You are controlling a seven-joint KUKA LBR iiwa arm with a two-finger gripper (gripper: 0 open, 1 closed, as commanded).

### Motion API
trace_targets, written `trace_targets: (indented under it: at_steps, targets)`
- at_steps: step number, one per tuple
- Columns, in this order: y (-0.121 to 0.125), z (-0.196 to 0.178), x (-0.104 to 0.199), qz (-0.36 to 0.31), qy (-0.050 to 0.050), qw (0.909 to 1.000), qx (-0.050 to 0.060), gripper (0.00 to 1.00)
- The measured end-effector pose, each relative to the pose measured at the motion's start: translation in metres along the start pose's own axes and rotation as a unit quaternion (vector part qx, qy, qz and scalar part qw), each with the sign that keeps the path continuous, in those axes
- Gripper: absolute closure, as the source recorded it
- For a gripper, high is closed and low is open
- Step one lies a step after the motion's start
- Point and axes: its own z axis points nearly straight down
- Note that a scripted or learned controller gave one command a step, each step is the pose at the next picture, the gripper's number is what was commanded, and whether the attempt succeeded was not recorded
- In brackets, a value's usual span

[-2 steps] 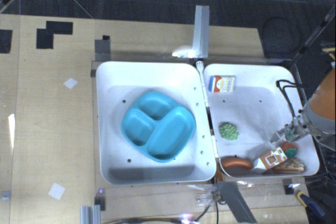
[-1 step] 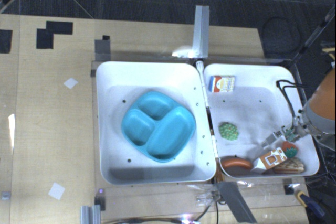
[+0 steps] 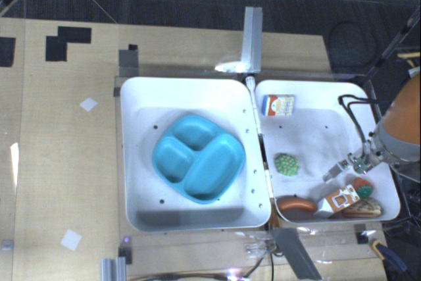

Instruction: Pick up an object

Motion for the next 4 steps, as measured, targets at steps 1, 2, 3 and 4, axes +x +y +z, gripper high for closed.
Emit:
trace_targets:
  at_steps: [1,2,3,4]
  targets:
    - [0.031,0.032,0.070,-0.099,-0.004,0.9951,-0.003,0.00]
    - [0.113,-0.024,-0.018,-0.192,-0.001,0.9814,-0.001,0.00]
    - [0.116,0.034,0.041,-0.239,-0.003,0.9710,-0.003,0.00]
    - [0.138,-0.064,0.074,-0.255,-0.001,0.9669,-0.002,0.00]
